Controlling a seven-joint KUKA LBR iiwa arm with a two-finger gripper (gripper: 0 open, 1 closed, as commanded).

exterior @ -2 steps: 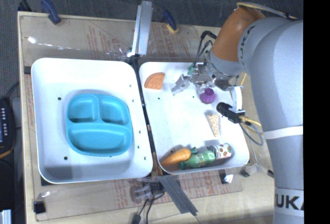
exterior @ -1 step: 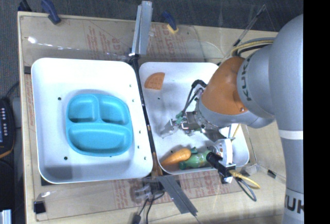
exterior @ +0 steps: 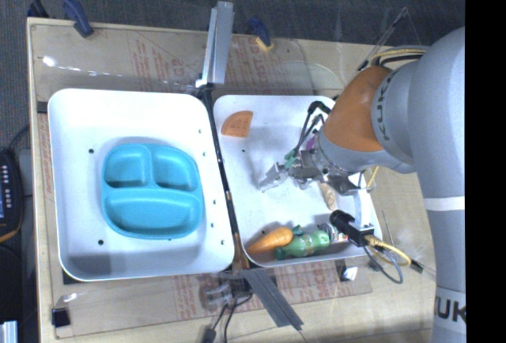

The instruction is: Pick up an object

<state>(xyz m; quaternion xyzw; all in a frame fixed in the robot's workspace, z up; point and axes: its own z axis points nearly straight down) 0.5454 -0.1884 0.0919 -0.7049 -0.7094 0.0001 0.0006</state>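
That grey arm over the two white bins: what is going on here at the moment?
A grey robot arm reaches in from the right over the right bin, its gripper low near the bin's middle. Nothing shows between its fingers. An orange wedge lies near the bin's far edge; a carrot and a green bottle lie along its near edge. The left bin holds a blue divided tray.

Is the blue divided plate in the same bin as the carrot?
No, the blue plate lies in the left bin; the carrot is in the right bin.
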